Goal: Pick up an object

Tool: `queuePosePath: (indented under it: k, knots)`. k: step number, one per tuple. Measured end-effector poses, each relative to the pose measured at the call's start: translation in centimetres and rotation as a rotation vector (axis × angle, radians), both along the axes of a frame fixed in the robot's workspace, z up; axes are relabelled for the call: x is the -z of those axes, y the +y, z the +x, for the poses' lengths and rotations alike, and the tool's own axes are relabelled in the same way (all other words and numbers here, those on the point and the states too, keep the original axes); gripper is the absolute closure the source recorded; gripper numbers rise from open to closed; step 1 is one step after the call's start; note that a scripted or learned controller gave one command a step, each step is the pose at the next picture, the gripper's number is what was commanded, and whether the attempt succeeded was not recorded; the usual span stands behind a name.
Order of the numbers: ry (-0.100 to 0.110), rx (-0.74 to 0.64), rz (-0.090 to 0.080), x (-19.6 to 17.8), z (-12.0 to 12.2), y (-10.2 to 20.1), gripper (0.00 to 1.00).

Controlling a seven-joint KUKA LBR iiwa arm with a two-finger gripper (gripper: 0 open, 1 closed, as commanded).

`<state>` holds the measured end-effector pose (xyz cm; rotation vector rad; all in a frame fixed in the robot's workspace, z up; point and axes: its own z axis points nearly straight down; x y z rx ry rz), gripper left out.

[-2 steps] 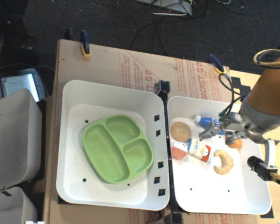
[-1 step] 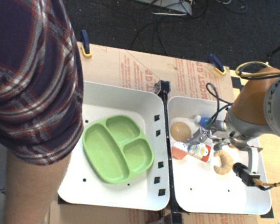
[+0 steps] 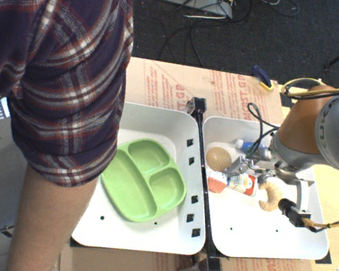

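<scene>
Right bin (image 3: pixel 304 248): I log brown ball (image 3: pixel 219 157), red-white packet (image 3: pixel 238 184), tan croissant (image 3: pixel 270 196), clustered near gripper (image 3: pixel 244 168). Gripper low over packet, likely target. Finger state: cannot tell. Left bin (image 3: pixel 143 234): green tray (image 3: pixel 144 181).

Left bin (image 3: pixel 142 237): I see its left side covered by a person's plaid sleeve (image 3: pixel 60 66).
Gripper (image 3: pixel 253 170): finger state unreadable to me.
Objects right of the tan ball (image 3: pixel 219 157): partly hidden under the arm (image 3: pixel 320 131).
</scene>
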<state>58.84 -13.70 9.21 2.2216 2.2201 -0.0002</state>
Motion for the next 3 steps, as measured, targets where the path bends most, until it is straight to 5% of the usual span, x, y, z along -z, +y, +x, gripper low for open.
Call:
queuePosePath:
  k: [1, 3]
  knots:
    - [-0.001, 0.0, 0.0, -1.0, 0.0, 0.0, 1.0]
    - [-0.005, -0.005, 0.0, -10.2, 0.1, 0.6, 1.0]
